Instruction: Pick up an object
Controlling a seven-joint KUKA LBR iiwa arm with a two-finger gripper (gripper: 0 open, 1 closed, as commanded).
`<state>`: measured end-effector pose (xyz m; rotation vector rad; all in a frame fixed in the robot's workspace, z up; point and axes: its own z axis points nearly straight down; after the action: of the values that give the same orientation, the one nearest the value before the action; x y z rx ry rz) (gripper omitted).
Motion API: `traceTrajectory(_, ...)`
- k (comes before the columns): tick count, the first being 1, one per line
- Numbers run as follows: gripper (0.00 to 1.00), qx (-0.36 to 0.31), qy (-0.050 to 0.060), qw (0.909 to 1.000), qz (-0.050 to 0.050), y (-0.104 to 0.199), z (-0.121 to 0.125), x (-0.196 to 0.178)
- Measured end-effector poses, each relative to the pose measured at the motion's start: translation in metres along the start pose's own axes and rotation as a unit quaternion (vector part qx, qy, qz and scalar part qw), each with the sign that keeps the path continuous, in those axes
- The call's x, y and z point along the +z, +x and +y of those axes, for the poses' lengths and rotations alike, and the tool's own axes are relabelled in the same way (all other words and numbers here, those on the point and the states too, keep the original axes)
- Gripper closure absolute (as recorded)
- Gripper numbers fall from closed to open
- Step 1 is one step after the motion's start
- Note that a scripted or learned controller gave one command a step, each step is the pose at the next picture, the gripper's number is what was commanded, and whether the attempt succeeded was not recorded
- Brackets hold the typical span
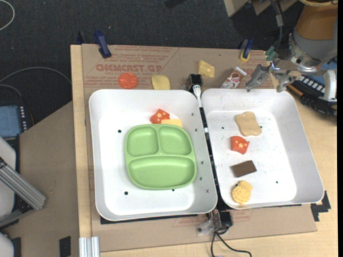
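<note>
Our end effector (268, 78) hangs spread and empty over the right bin's (305, 143) far rim; the biscuit (248, 123) lies nearest, so we should descend straight and centre before closing.

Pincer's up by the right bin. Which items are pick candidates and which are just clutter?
Candidates, right bin: tan biscuit, red piece, brown slab, yellow corn; pincer open.

Clutter: green plate, orange disc, cheese wedge.
</note>
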<state>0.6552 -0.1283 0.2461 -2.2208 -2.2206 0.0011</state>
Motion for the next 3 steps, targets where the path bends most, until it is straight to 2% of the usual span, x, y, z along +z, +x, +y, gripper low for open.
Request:
traceTrajectory(1, 0.00, 0.001, 0.006, 1.0000, 0.002, -0.010, -0.087, 0.121)
traceTrajectory(2, 0.00, -0.001, 0.004, 1.0000, 0.002, 0.038, -0.126, 0.165)
traceTrajectory(3, 0.00, 0.000, -0.002, 1.0000, -0.001, 0.037, -0.109, 0.162)
